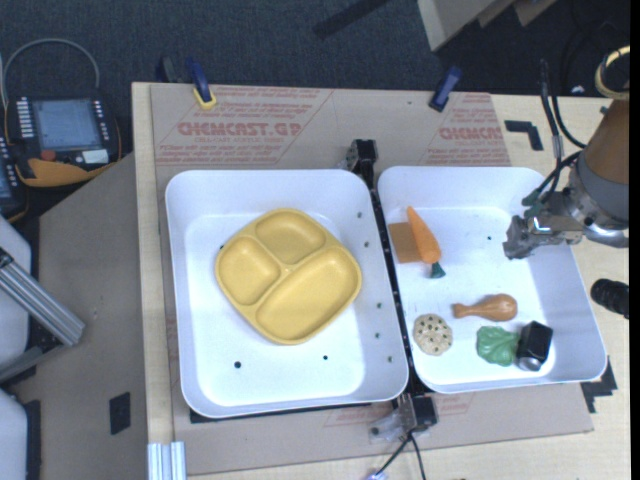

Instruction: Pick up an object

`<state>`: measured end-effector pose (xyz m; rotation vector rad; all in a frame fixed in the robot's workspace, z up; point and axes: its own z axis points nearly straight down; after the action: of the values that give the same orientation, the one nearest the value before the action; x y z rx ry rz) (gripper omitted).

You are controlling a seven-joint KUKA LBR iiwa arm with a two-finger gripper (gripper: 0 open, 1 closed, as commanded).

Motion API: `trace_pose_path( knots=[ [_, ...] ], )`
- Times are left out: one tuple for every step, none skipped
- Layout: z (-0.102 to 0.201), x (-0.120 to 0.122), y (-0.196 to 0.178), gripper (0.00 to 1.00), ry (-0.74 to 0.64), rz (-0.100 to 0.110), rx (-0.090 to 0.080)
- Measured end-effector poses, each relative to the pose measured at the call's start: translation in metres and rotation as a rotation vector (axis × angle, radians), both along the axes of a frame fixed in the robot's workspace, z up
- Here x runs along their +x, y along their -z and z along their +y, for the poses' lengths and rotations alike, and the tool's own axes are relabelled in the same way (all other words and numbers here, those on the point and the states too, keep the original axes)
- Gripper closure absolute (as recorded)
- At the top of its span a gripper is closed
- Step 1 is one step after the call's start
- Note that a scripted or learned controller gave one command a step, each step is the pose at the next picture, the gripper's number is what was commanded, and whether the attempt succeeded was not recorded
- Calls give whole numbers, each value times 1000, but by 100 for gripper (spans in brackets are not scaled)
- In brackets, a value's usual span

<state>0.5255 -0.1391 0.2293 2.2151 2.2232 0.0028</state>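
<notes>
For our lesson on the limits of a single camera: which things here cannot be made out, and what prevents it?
- Tool, camera view: small and blurred; its state is unreadable.
- Arm: cut off by the right edge.
- Green object: partly hidden by the black object.
- Brown block: partly under the carrot.

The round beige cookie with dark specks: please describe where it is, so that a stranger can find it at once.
Look in the right white bin, along its near edge, at the corner beside the left white bin. The round beige cookie with dark specks lies there, below the brown drumstick toy and left of the green leafy toy. It alone is flat, round and speckled.
</notes>
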Motion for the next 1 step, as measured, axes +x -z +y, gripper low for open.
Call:
trace_pose_path(
  knots=[
    [43, 10, 1, 100, -2, 1, 1]
  ],
)
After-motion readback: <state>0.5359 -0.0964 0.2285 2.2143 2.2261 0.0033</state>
